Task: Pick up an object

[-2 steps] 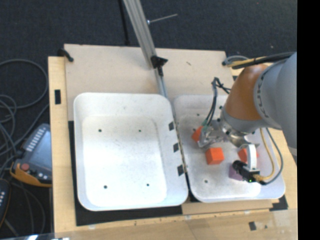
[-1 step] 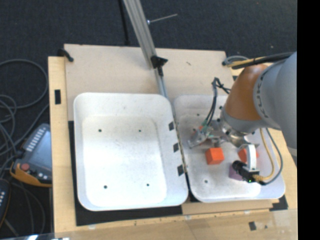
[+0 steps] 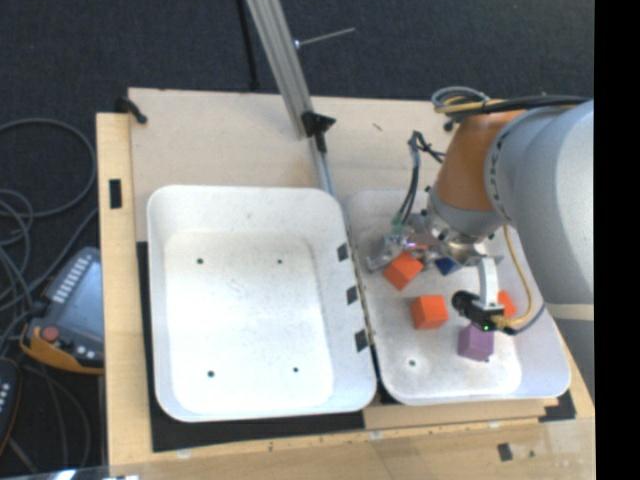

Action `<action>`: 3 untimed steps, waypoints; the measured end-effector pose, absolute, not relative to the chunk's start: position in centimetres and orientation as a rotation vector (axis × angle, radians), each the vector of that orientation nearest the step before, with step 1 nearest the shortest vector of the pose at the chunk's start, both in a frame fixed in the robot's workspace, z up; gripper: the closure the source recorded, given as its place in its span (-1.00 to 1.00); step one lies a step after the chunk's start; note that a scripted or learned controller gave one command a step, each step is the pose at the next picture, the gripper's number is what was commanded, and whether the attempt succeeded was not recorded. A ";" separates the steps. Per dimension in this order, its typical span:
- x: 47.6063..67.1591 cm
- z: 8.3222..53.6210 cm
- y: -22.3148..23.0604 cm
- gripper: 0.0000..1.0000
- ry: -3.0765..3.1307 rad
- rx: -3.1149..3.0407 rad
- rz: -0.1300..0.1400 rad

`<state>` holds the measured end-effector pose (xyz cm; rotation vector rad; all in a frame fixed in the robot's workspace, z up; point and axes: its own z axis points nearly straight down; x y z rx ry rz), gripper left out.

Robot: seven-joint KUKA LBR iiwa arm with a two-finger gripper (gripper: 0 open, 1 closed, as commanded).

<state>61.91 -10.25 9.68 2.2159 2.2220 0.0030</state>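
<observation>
My gripper (image 3: 392, 251) hangs over the upper left part of the right bin (image 3: 540, 368), close to its left wall. An orange block (image 3: 404, 271) lies right under or against the gripper's tip, and I cannot tell whether it is gripped. A second orange block (image 3: 430, 312) rests on the bin floor just below it. A purple block (image 3: 476, 343) sits lower right, beside a black fitting with a green light (image 3: 480, 313). A small blue object (image 3: 446, 265) peeks out beneath the wrist, and an orange piece (image 3: 507, 304) is partly hidden behind a white bracket.
The left bin (image 3: 180, 268) stands beside the right one, its rim touching at the middle. A slanted aluminium rail (image 3: 285, 58) crosses the bench top toward the bins. Cables and a handheld pendant (image 3: 65, 313) lie off the bench at the left. The arm's bulk covers the right bin's upper right.
</observation>
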 end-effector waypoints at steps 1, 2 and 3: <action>61.8 10.8 -10.4 1.00 2.226 2.210 0.000; 59.7 20.2 -2.2 1.00 2.228 2.209 0.010; 55.3 26.5 5.1 1.00 2.233 2.208 0.011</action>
